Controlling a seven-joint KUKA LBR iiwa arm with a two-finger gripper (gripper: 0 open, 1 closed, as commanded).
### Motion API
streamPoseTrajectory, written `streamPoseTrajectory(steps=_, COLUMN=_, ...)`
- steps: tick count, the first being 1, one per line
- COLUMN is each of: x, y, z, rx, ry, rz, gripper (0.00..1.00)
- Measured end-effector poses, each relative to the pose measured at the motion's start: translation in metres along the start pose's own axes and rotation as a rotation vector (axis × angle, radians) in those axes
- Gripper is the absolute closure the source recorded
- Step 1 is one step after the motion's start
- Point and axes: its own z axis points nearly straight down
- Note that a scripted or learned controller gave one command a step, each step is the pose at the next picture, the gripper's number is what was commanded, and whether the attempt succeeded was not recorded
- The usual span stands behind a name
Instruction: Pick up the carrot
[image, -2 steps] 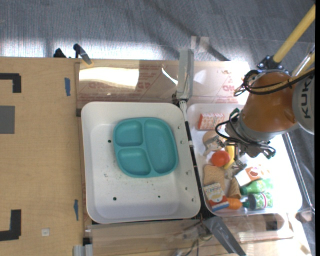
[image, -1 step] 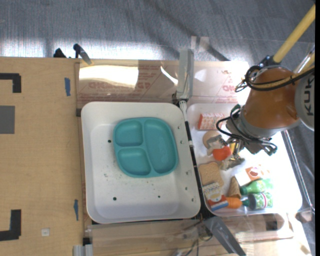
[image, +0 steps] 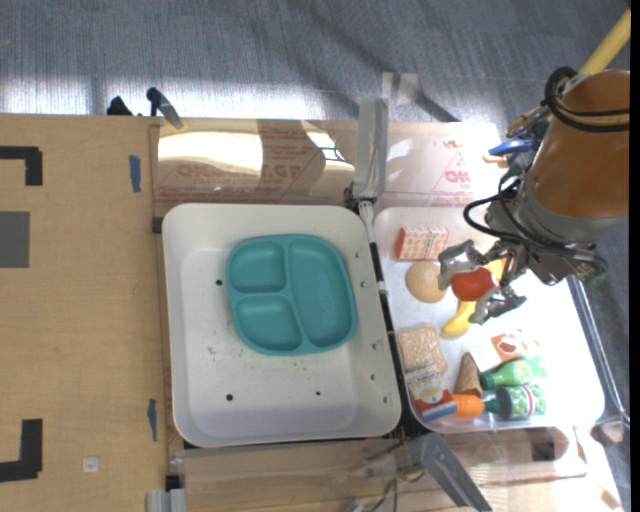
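Observation:
The carrot (image: 466, 405) is a short orange piece lying near the front edge of the right bin (image: 580, 330), beside two green bottles. My gripper (image: 477, 279) hangs over the middle of that bin, well behind the carrot. It is open, its grey fingers (image: 456, 256) spread on either side of a red tomato-like piece (image: 472, 285). The carrot lies untouched, about a hand's width nearer the front than the gripper.
Around the gripper lie a pink box (image: 420, 242), a beige bun (image: 425, 282), a yellow banana (image: 458, 322), a cracker (image: 420, 348) and a cone (image: 468, 373). Green bottles (image: 518, 388) crowd the carrot. The left bin (image: 190, 330) holds a teal divided plate (image: 290, 293).

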Motion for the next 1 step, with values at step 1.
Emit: streamPoseTrajectory(steps=1, x=0.0649, y=-0.0192, z=-0.1051, rx=0.003, ry=0.003, rz=-0.071, gripper=1.00)
